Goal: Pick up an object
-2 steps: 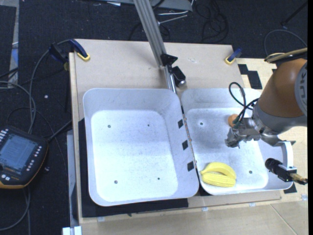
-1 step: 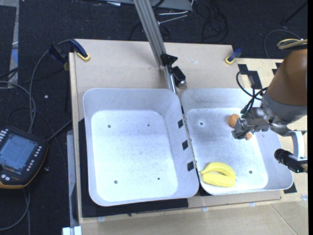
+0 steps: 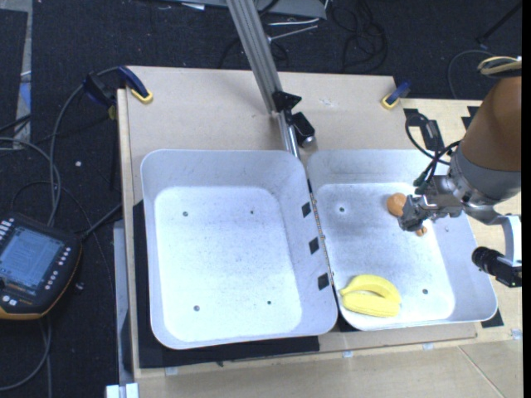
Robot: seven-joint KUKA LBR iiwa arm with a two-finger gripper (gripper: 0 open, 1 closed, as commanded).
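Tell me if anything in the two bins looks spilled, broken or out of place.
Nothing stands out. A yellow banana lies intact near the front edge of the right bin, and a small orange object sits beside the gripper farther back. Nothing looks spilled or damaged.

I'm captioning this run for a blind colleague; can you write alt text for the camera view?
A grey arm with an orange band reaches from the right, its gripper low in the right bin beside a small orange object. A banana lies near that bin's front edge. The left bin sits alongside on a tan bench.
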